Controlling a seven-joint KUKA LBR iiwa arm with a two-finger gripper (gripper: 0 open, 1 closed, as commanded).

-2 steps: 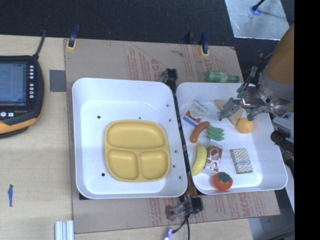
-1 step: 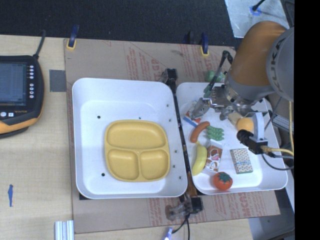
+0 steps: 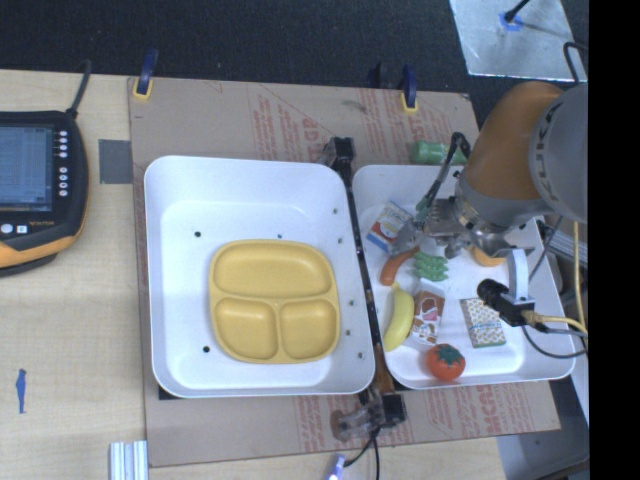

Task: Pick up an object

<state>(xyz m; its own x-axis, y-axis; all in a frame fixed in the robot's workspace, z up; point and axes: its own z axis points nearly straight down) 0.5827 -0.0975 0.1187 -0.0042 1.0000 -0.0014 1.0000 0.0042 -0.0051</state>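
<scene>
The right bin holds several small items: a banana, a tomato, an orange carrot-like piece, a green piece, a brown-and-white packet, a patterned box and a blue-and-white packet. My gripper hangs low over the bin's upper middle, just above the green piece and the carrot. Its fingers are dark and blurred against the clutter. I see nothing clearly held between them.
The left bin holds a yellow divided tray. A teach pendant lies at the far left of the bench. A green object sits outside the right bin's far edge. The arm's orange band covers the bin's upper right.
</scene>
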